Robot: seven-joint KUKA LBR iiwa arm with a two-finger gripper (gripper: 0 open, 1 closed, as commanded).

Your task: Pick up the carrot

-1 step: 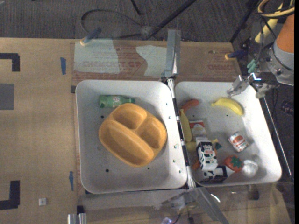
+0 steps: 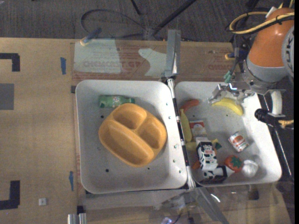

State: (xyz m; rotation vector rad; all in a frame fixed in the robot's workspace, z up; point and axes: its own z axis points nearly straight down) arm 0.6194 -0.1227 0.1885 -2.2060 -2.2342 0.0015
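Note:
The carrot (image 2: 190, 103) is a small orange-red piece lying near the back left corner of the right bin (image 2: 267, 139), close to the divider. My gripper (image 2: 224, 92) hangs to its right, over the back of that bin and just above a yellow banana (image 2: 230, 106). The fingers stand open with nothing held between them. A clear gap separates the gripper from the carrot.
The right bin also holds a long yellow piece (image 2: 186, 127) by its left wall, a small carton (image 2: 198, 127), a black-and-white cow toy (image 2: 206, 158), a red can (image 2: 238, 141), a red fruit (image 2: 232, 163) and a white lump (image 2: 250, 168). An orange divided plate (image 2: 132, 134) and a green packet (image 2: 116, 101) lie in the left bin (image 2: 88, 171).

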